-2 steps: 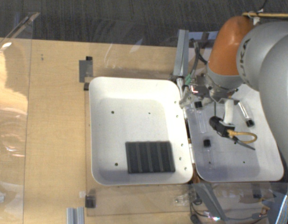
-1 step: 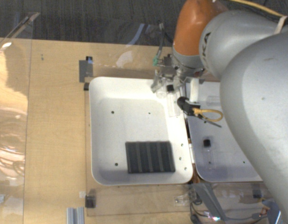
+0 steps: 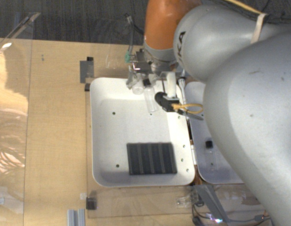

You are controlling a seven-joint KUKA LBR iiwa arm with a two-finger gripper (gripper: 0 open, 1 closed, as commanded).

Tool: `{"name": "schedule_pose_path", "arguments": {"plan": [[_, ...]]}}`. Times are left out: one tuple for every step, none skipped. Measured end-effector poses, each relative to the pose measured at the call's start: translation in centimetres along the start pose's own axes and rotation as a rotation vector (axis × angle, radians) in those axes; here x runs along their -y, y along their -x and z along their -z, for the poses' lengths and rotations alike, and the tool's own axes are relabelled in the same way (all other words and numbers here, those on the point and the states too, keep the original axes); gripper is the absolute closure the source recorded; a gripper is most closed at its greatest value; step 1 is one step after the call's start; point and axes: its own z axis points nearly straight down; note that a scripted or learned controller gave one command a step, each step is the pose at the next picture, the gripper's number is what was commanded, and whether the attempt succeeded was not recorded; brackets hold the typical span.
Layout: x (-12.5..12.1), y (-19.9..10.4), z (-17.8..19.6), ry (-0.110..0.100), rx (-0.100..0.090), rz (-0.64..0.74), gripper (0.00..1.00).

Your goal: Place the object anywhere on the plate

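Arm (image 3: 249, 102) fills right of frame; end effector (image 3: 148, 86) upper centre, grip state unclear, dark plate (image 3: 151, 158) directly below in frame

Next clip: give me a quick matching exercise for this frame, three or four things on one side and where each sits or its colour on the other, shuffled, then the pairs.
Things:
1. dark ribbed plate
2. band above the wrist
3. left bin
4. gripper

Descriptions:
A. orange
B. over the far end of the left bin
C. lying at the near end of the left bin
D. white, resting on the wooden bench

Pairs: 1-C, 2-A, 3-D, 4-B
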Motion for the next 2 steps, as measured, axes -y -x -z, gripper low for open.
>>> {"name": "schedule_pose_path", "arguments": {"plan": [[0.9,-7.4,-10.0,-0.008,0.0,-0.214,1.0],[0.0,-5.9,-11.0,0.007,-0.011,0.134,1.0]]}}
